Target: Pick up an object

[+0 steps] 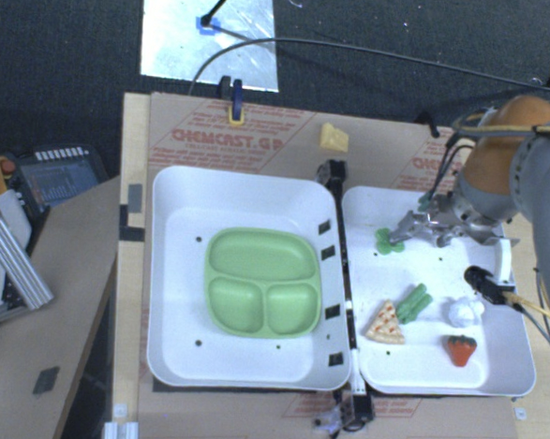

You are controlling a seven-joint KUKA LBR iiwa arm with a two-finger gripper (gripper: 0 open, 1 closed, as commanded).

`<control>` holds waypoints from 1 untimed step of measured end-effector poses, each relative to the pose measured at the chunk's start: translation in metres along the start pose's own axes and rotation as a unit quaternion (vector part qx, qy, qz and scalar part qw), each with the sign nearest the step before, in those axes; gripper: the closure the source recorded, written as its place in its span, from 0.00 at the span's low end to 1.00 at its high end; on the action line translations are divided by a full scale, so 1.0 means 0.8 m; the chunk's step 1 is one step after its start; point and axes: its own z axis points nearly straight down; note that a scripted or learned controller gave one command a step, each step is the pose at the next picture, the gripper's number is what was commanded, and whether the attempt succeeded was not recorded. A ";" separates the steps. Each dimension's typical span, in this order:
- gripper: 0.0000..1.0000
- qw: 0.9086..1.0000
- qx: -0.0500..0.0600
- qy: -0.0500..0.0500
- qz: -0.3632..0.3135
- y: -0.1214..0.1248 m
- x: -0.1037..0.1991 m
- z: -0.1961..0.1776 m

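While the near edge of the table shows bare cardboard with red print, two shallow white bins sit on it side by side. Nearest the camera in the right bin lies a small red strawberry toy with a green top, close to the front right corner. Just left of it, near the divider, rests a tan pizza-slice toy, and touching its upper corner is a green ridged vegetable toy, lying at a slant. A small white object sits just above the strawberry, near a black, thin part of the arm's tooling that reaches over the bin's right side.

The left bin holds a pale green divided plate with three compartments, set flat near the middle.

Farther back in the right bin, a small green leafy toy lies near the divider. The claw is low over the bin just to the right of this green piece, its metal tip pointing toward it; whether its fingers are spread or closed cannot be told, and nothing can be seen between them. Behind it rises the grey arm with its orange band.

Beyond the bins, a yellow cheese-like block rests on the cardboard, and a blue and yellow clamp grips the far edge.
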 end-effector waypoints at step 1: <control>1.00 1.000 -0.004 0.000 -0.001 0.003 0.000 -0.019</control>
